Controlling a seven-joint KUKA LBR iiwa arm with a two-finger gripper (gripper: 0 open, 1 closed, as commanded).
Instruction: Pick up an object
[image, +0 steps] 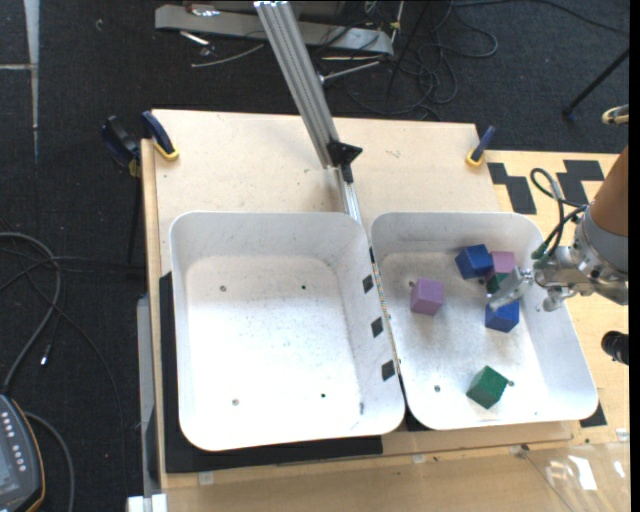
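Robotics lab or test cell. Evidence: plywood bench (260, 160) clamped at its corners, clamp (160, 140) at 10 o'clock; aluminium strut (300, 85) rising at 12; loose black cables (30, 290) over dark carpet at 9; two white bins (200, 230) side by side.

Two white bins: left bin (265, 330) white with faint dark speckling, right bin (560, 370) white too. Black tabs on the divider between them. Inside the right bin: purple cube (427, 296), upper blue cube (474, 261), pink block (503, 263), lower blue cube (502, 316), green cube (488, 386). Gripper (510, 285) silver-grey metal. Counter (280, 165) light tan wood. Yellow-and-blue clamps (160, 137) at the back corners. Black-and-tan checker pattern (555, 185) far right. Floor (70, 250) black carpet.
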